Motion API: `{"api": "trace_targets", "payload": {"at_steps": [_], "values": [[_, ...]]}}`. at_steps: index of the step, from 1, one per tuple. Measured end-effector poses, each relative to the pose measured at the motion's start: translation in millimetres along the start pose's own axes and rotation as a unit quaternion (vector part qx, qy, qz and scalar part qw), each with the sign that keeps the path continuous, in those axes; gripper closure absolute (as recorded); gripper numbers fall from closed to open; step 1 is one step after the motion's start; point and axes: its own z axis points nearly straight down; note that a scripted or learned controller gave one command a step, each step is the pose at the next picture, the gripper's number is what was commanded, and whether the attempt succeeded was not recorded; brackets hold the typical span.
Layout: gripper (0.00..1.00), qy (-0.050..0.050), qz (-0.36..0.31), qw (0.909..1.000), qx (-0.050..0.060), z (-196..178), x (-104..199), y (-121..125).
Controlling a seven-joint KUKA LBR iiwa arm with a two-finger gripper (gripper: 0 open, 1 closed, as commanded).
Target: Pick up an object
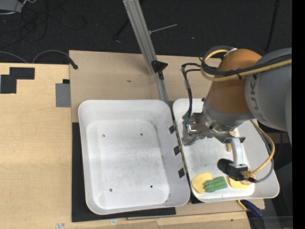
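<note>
Grey KUKA arm with orange wrist band point(233, 87) is seen reaching in from the right, over the right-hand shallow white bin point(267, 187). Much of that bin's floor is covered by the arm body. The hand point(190, 130) is seen low over the bin's left part, near the divider between the bins; metallic parts are visible there, but the fingertips are blurred into the wrist hardware, so open or clenched cannot be told. Nothing is seen between the fingers.

At the bin's near edge a green elongated object point(215, 184) is lying across a flat yellow piece point(201, 180); a second yellow piece point(239, 183) sits just beside it, partly hidden by a black cable fitting point(228, 166). Exact shapes are hard to make out.

The left-hand shallow white bin point(95, 128) is fully visible. A slanted aluminium profile bar point(143, 37) is standing behind the bins on the desk point(109, 75).
</note>
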Motion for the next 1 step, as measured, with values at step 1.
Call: {"api": "trace_targets", "payload": {"at_steps": [1], "values": [[1.00, 0.000, 0.000, 1.0000, 0.001, 8.8, 52.4, 0.1]]}}
